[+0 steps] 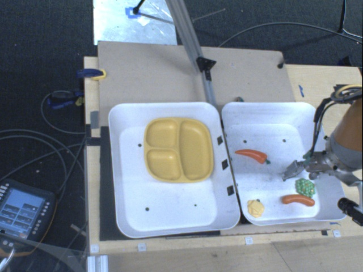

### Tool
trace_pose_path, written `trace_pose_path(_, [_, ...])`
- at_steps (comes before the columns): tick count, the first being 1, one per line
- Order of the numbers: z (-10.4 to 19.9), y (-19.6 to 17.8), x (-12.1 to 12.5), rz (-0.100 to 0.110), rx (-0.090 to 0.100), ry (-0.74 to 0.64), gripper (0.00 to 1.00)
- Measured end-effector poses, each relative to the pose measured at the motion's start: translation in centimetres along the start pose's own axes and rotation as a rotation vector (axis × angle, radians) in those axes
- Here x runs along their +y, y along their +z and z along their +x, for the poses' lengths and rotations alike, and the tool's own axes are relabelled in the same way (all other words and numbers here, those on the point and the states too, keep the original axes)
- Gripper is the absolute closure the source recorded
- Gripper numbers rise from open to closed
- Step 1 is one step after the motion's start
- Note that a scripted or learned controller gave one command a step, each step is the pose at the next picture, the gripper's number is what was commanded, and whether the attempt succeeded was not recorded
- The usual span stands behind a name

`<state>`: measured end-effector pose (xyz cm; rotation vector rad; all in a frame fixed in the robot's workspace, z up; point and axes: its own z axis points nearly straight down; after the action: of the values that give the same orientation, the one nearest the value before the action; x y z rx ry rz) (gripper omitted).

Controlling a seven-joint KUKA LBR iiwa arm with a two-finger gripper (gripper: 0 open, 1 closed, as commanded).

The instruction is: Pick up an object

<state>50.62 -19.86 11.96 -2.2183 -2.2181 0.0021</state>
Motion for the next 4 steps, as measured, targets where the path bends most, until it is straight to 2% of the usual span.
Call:
trace_pose_path(1, [-0.1, -1.4, 0.2, -0.008, -0.004, -0.001, 1.0])
trace_pose_path(2, [-0.7, -7.7, 0.4, -0.012, -0.006, -0.005, 1.0])
trace_pose_path(4, [-1.7, -17.3, 0.8, -0.011, -0.005, -0.006, 1.0])
